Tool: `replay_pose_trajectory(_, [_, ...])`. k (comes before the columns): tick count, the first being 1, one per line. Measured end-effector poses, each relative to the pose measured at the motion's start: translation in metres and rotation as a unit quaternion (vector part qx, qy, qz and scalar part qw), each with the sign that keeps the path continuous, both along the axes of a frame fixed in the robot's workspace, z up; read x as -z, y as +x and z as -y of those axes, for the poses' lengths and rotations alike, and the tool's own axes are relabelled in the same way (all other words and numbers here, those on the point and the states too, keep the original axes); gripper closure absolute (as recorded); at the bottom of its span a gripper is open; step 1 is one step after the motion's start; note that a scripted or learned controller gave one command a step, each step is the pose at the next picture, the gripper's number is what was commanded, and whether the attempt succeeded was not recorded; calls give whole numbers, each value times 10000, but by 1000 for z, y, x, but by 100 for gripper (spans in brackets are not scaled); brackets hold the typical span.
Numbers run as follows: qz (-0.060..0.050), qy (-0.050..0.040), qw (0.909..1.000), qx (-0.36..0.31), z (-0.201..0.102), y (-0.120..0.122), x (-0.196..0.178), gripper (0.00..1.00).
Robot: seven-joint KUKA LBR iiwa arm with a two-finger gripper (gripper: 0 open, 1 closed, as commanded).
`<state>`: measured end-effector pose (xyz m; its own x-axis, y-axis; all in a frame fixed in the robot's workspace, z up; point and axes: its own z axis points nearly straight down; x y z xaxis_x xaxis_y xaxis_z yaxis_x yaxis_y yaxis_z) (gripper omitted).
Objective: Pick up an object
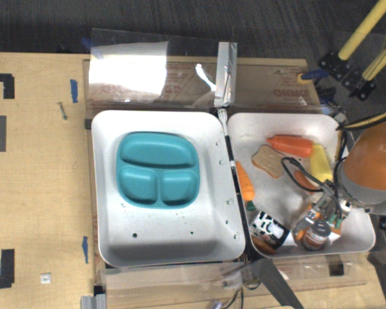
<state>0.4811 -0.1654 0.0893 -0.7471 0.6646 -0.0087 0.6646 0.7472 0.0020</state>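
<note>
The right bin (257, 131) holds several small items. An orange carrot-shaped piece (291, 145) lies beside a yellow piece (320, 163), with a tan toast slice (267, 161) just left of them. A thin orange carrot (244, 182) rests along the bin's left wall, and a black-and-white object (267, 227) sits at the front. My gripper (321, 212) is low in the front right part of this bin. It hangs directly over a small brown and orange jar-like object (312, 235). A dark cable loop (299, 172) runs from the wrist across the bin.
The left bin (109, 237) carries a teal divided plate (158, 168). A clear plastic sheet and a metal bar (225, 73) lie behind the bins. Yellow-handled tools (367, 24) stand at the back right. The arm's orange band (373, 163) overhangs the right bin's right wall.
</note>
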Motion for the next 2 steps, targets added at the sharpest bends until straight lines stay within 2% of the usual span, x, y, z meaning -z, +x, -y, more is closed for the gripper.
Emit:
replay_pose_trajectory(1, [7, 8, 9985, -545, -4, 83, -64, 0])
replay_pose_trajectory(2, [16, 78, 9977, -666, 37, 86, 1, 0])
